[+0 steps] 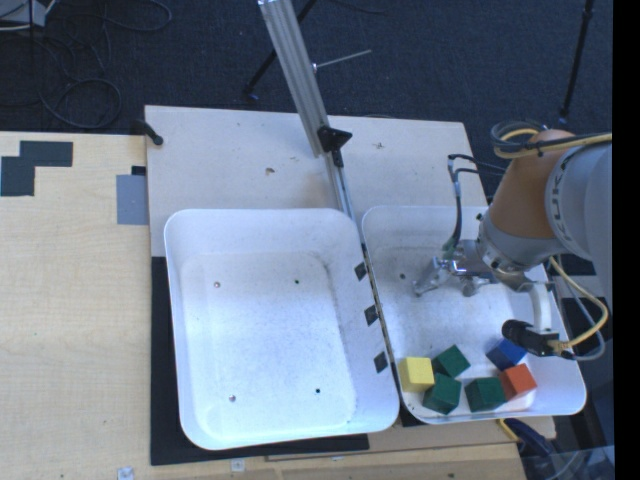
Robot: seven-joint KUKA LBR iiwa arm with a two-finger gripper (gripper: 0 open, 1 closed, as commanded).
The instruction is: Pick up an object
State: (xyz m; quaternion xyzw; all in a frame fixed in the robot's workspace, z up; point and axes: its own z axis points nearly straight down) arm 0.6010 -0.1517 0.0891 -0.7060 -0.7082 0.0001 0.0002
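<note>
Metal hand (444, 288), spread empty, above speckled white bin (415, 233) holding coloured cubes (452, 360).

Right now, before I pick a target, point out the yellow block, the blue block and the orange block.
yellow block (417, 372): camera view, middle of its top face.
blue block (506, 353): camera view, on its top face.
orange block (519, 379): camera view, on its top face.

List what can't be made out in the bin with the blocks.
- Claw, camera view: too small and blurred to tell whether it touches the bin floor.
- Right bin: its right wall is hidden under the arm.
- Orange block and blue block: too small to tell whether they touch.
</note>
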